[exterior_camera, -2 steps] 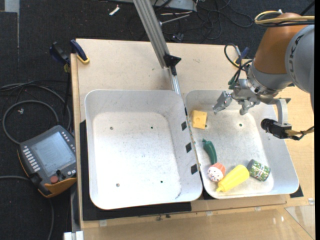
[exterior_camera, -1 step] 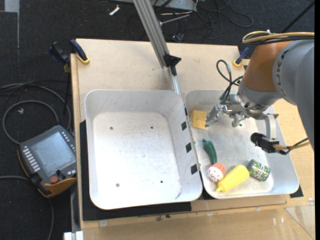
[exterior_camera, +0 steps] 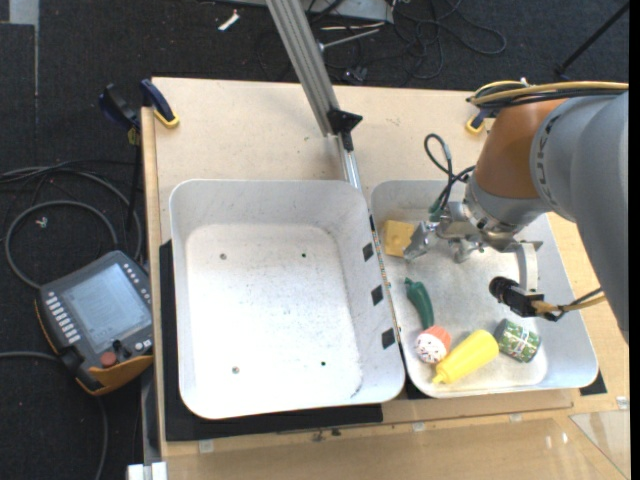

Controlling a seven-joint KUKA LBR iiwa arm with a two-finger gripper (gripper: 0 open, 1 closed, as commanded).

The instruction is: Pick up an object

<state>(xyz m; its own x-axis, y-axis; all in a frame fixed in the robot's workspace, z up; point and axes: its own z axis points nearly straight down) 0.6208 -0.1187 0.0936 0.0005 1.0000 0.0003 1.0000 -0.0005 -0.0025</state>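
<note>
My gripper (exterior_camera: 437, 249) hangs over the back half of the right bin (exterior_camera: 570, 363), open, with bare bin floor showing between its fingers. A pale yellow block (exterior_camera: 398, 236) lies just left of the left fingertip, close to the bin's left wall. Toward the front of the bin lie a green pepper-shaped piece (exterior_camera: 418, 299), a small white and red ball (exterior_camera: 432, 345), a yellow bottle (exterior_camera: 466, 356) on its side and a green can (exterior_camera: 519, 341).
The left bin (exterior_camera: 200, 208) stands beside the right one, sharing a raised edge. A slanted metal pole (exterior_camera: 305, 53) comes down to the bench behind the bins. Two clamps (exterior_camera: 160, 105) sit at the bench's back corners.
</note>
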